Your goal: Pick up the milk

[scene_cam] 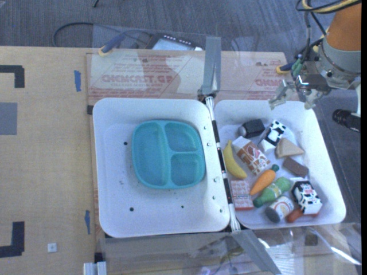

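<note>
Robotics lab, taped plywood bench (46, 153), grey carpet (172, 7), loose cables (74, 30), two white bins (109, 211)

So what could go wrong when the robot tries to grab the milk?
1. Two cow-spotted cartons sit in the right bin, one near the top and one near the bottom, so the gripper might go for the wrong one.
2. The bottom carton is packed against other toys, like the green bottle, so it could bump them.
</note>
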You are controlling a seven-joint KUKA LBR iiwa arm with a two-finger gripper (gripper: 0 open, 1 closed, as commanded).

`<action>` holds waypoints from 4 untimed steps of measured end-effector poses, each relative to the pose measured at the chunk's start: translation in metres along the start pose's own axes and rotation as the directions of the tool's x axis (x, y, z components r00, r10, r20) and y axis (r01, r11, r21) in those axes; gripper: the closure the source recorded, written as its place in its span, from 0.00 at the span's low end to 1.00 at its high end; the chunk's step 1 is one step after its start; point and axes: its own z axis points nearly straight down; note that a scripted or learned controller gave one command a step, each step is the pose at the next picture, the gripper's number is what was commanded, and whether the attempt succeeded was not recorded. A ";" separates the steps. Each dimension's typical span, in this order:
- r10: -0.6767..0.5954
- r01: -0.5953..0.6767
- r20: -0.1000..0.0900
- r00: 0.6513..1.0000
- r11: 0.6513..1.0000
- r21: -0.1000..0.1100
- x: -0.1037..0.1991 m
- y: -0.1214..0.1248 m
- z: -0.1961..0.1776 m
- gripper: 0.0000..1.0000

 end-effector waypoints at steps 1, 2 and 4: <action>0.000 0.000 0.000 1.000 1.000 0.000 0.000 0.000 0.000 0.00; -0.147 0.147 0.000 0.989 0.989 -0.001 -0.005 -0.008 0.130 0.00; -0.209 0.210 0.018 0.978 0.977 -0.031 -0.028 -0.006 0.152 1.00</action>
